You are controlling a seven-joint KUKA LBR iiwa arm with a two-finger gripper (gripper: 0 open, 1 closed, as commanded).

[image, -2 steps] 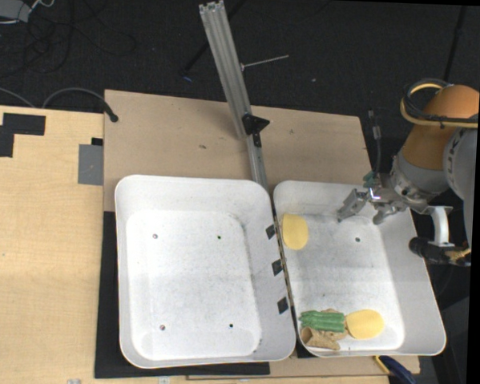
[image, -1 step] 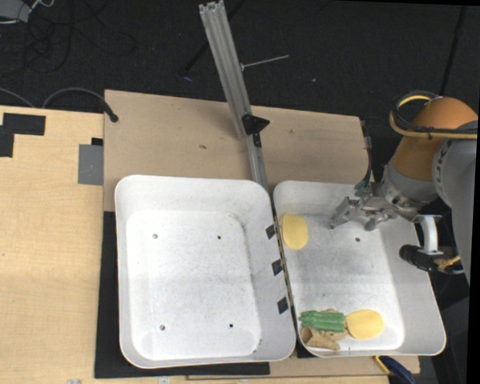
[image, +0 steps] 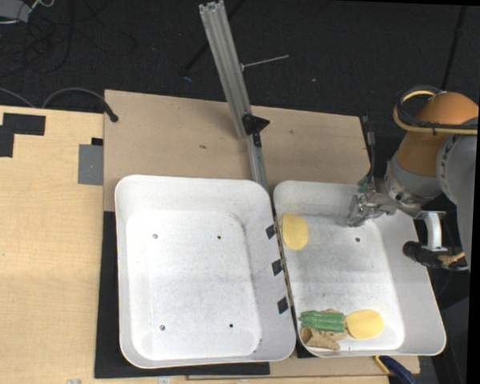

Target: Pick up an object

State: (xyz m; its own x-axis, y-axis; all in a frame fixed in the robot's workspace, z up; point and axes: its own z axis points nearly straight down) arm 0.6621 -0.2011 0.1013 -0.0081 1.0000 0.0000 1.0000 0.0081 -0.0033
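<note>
- The pick is not yet done: nothing shows between the fingers of the pincer, and every object lies on a bin floor.
- The pincer hangs over the far right part of the right bin, close to its back rim, with the grey arm and its orange band coming in from the right.
- Whether the pincer is open or closed cannot be told; it is small and partly blurred against the white floor.
- Candidates for the pick, all in the right bin:
  - a yellow oval piece lies against the left wall, near the divider between the bins, apart from the pincer.
  - a green object, a tan object and a second yellow piece sit bunched at the near rim, touching or nearly so.
- The left bin holds nothing worth reaching for.
- What is left, as I judge it: choose one object, travel over it, descend, close and lift.
- Room for moving:
  - The middle of the right bin floor is bare, so a sweep from the pincer toward either group looks unobstructed.
  - The yellow oval piece hugs the wall, so one finger would have little space on that side.
  - The near cluster is crowded and close to the rim; a grasp there risks nudging neighbours.
  - A slanted metal rail crosses the desk behind the bins, away from the likely path.
</note>
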